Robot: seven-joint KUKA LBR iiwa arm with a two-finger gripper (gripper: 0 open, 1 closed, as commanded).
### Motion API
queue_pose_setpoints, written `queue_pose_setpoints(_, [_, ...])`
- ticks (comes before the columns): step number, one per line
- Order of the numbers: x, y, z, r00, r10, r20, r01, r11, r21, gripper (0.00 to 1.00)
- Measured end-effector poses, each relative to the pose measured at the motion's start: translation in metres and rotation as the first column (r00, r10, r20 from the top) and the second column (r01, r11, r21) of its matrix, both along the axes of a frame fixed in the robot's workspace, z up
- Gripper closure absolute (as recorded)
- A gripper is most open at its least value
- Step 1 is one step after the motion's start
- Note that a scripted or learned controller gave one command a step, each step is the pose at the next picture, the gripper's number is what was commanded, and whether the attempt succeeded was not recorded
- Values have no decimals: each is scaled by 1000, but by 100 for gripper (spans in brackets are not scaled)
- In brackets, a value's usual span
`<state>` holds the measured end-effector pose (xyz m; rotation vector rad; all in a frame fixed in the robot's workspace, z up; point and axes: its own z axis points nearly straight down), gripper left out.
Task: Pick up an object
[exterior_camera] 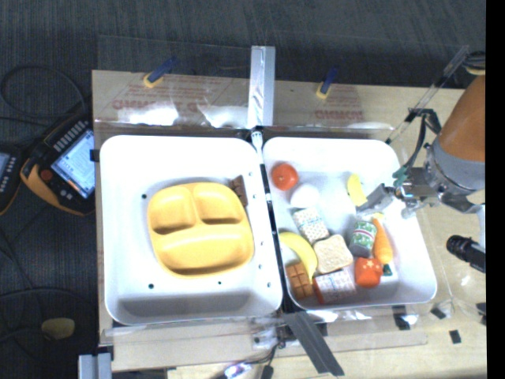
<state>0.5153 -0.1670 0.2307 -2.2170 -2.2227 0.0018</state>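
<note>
Camera view shows the gripper [377,199] low over the right bin [410,287], near its right wall, w/ the arm [465,136] coming in from the right. Its two fingers look slightly apart and nothing is between them, so it holds nothing at this moment; the tips are small in the picture, so the exact opening is hard to judge.

Objects to pick are all in the right bin. A small yellow piece [355,186] lies just left of the fingers, alone on bare white floor. Below the fingers stand a green-white can [363,235] and an orange carrot [383,243], touching each other. Farther to the front is a crowded group: banana [296,247], slice of toast [333,253], waffle [298,278], a red-white box [338,284], a small tomato-like piece [368,271]. A round red tomato [284,175] sits apart at the back left corner. The left bin [118,212] has only a yellow divided plate [199,226].

My judgement: the step in hand is the approach before closing. To do it well, choose an isolated target, e.g. the yellow piece, not the packed group where fingers would hit neighbours. Open the fingers wider than the object, centre them on it, go straight down, then close. The can and carrot are a risk, bec. they touch and one may push the other away.
</note>
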Motion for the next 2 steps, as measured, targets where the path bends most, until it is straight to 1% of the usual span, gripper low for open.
queue_pose_setpoints(1, [-26,-56,-80,999,42,0,-42,999,1,0])
queue_pose_setpoints(2, [-28,-43,-124,1000,10,3,-10,1000,3,0])
